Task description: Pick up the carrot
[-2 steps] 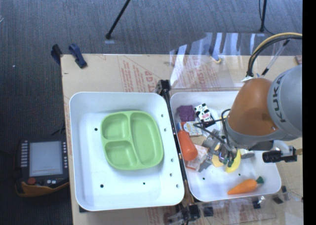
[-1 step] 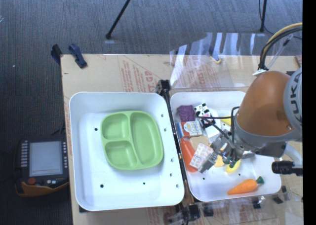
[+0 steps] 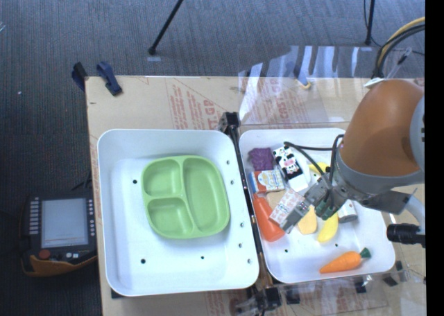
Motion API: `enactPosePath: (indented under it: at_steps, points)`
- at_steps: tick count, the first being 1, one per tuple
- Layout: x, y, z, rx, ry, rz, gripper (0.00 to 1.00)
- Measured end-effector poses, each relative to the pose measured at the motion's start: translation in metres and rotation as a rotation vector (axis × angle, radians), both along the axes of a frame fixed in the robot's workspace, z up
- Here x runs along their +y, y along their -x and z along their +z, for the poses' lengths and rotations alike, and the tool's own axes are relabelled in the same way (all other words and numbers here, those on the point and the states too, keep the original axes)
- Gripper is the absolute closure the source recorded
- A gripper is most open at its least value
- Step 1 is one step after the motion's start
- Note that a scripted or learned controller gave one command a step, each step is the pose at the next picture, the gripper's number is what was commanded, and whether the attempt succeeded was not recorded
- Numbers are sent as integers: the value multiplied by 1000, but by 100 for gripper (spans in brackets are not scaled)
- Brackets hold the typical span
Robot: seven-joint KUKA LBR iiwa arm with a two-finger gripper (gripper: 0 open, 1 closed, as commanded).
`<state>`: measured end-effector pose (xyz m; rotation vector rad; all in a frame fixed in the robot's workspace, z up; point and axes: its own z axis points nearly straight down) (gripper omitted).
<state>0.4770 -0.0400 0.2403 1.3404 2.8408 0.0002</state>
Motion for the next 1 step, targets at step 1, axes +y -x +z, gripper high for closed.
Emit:
enactPosePath:
  at_steps: [1]
  points:
    - [-17,2,-42,8,0,-207,100]
